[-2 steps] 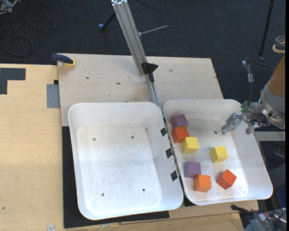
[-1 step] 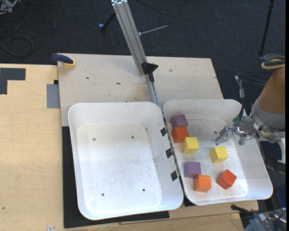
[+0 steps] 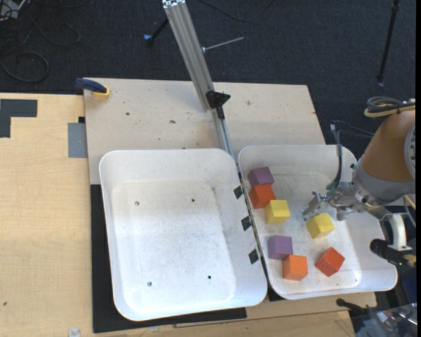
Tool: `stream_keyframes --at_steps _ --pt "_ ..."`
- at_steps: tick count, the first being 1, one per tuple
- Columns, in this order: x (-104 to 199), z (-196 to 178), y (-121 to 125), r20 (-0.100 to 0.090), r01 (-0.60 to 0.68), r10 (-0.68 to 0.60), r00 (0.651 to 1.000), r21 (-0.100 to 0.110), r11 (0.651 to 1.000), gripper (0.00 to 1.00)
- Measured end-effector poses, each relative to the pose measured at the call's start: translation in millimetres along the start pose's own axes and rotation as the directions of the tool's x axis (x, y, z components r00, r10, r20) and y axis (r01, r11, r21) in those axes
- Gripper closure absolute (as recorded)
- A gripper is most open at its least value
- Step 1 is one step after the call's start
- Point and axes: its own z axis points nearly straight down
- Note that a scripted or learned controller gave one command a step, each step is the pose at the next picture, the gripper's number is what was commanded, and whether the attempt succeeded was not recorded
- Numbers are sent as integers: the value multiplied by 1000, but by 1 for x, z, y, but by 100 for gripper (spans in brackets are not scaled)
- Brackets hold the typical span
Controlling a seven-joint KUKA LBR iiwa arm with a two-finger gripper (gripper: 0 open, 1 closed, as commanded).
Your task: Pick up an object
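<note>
Camera view: likely target is the yellow cube [image 3: 321, 225], sitting on the floor of the right-hand white bin [image 3: 370, 281], toward its right wall, roughly mid-depth. It is tilted a bit off square to the bin edges, as are most of the others, so the blocks look tossed in, not arranged.

Gripper [image 3: 328, 207] sits just behind and above the cube, close enough that it may be touching the cube's top edge; can't confirm contact. Metal parts spread to either side at the tip, but I cannot tell how far the gripper is open. Nothing visibly between them, so not calling it a grasp.

Other blocks in the same bin:
- second yellow cube [image 3: 278, 210], near the left wall, well apart from the gripper
- purple cube [image 3: 260, 176] with an orange-red cube [image 3: 262, 194] touching its front, at the left wall
- second purple cube [image 3: 280, 246] and an orange cube [image 3: 295, 267], near the front-left corner, touching
- red cube [image 3: 330, 261], near the front edge, just in front of the target

Left white bin [image 3: 119, 188] has only specks on its floor.

My read: the arm is at approach or descent, nothing lifted yet.
</note>
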Motion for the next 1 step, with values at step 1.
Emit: stream_keyframes --at_steps 1 --pt "-2 -11 -1 1 -7 7 1000 0 1000 100"
